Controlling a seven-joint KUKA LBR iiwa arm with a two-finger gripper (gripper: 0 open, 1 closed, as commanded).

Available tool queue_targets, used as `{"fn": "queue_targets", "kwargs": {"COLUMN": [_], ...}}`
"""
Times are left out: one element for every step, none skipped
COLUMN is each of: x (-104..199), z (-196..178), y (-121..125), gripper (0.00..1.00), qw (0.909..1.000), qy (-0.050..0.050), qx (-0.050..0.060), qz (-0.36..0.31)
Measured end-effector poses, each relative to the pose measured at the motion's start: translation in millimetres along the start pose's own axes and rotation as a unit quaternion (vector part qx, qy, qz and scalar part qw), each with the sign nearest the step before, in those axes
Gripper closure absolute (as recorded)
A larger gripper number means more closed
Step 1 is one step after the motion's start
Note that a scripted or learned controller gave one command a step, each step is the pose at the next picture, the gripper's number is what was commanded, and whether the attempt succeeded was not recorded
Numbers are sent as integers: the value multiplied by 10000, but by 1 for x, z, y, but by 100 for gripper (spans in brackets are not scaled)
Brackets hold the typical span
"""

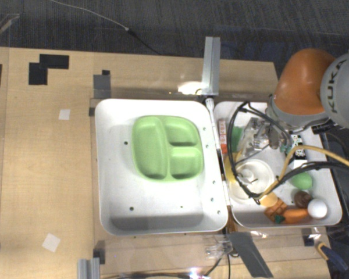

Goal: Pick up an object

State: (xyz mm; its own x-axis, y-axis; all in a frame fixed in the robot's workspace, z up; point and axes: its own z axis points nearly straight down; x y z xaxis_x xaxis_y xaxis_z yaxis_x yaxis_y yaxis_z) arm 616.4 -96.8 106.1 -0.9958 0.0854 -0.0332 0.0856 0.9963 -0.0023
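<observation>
Tool (262, 138) hangs low in the right bin (336, 214), grip state unclear; nothing visibly lifted, pick still pending.

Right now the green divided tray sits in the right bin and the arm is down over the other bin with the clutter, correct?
Not quite. The camera view shows the green divided tray in the left bin, not the right. The rest holds: the arm is down over the other bin, the right bin, among the clutter.
</observation>
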Motion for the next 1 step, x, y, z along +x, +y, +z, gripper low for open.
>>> {"fn": "queue_targets", "kwargs": {"x": [-27], "z": [-118], "y": [-37], "gripper": [100], "qw": [9860], "qy": [73], "qx": [-15], "qz": [-1668]}}
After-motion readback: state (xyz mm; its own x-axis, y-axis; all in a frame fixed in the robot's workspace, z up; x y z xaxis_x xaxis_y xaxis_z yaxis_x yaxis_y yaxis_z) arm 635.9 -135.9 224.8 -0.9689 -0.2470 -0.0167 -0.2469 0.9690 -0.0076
